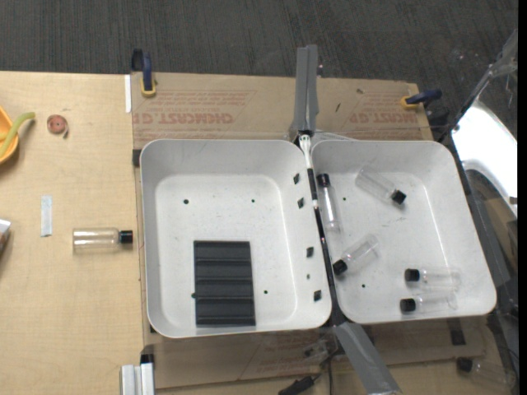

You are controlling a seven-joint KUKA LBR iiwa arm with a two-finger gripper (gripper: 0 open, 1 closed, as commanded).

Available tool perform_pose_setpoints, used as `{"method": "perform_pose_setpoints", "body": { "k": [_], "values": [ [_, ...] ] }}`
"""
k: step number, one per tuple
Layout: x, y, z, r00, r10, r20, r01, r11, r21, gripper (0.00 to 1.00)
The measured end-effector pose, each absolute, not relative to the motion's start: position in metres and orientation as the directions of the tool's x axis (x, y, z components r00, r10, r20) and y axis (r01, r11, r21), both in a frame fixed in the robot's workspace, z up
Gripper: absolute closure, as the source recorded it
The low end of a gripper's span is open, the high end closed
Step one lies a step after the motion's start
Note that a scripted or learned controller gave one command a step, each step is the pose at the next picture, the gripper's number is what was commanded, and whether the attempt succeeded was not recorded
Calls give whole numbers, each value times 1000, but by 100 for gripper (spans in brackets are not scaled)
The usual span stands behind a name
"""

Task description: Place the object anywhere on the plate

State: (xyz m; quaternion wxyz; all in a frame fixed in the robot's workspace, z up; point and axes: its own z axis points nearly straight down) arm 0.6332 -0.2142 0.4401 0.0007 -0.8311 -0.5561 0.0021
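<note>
Black ribbed plate (222, 284) lies flat by the near edge of the left bin (165, 171), nothing on it. Five clear vials with black caps lie scattered in the right bin (445, 167): two (430, 304) (432, 278) at its near right corner, one (354, 255) near its left wall, one (326, 202) along that wall, one (381, 186) toward the far edge. Both bins rest on cardboard (247, 109) clamped to a wooden bench (74, 303), where another vial (100, 238) lies left of the bins

A clear vial (102, 238) lies on the wooden bench (66, 303), left of the bins.
</note>
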Motion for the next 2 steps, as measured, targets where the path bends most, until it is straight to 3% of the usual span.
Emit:
{"method": "perform_pose_setpoints", "body": {
  "k": [1, 2],
  "values": [
    [659, -203, 439, 482, 876, -3, 876, -482, -3, 0],
    [659, -176, 439, 635, 773, -4, 773, -635, -4, 0]
  ]
}}
